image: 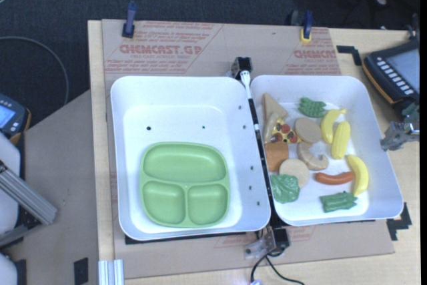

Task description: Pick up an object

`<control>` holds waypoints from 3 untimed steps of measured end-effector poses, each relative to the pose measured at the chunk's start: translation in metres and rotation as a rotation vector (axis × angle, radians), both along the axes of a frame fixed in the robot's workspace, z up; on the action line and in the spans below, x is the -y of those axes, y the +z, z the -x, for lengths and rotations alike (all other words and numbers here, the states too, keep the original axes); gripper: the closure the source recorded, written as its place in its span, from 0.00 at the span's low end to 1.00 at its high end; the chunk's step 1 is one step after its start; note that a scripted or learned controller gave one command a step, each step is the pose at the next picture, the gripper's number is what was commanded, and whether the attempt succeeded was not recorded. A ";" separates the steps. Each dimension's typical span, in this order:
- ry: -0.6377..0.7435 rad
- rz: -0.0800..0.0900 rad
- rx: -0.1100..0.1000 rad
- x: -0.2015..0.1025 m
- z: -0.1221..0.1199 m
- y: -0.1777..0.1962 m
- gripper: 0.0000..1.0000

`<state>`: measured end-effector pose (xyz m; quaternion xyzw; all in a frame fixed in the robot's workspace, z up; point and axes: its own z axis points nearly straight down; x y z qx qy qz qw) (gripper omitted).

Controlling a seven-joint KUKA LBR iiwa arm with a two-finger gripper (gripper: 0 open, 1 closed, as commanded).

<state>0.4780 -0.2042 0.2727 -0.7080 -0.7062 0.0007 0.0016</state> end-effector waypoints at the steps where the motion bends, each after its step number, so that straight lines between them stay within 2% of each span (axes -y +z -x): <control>1: 0.007 -0.002 0.000 -0.041 -0.047 -0.071 1.00; 2: 0.010 0.000 0.011 -0.114 -0.001 0.029 1.00; 3: 0.013 -0.001 0.008 -0.197 -0.002 0.044 1.00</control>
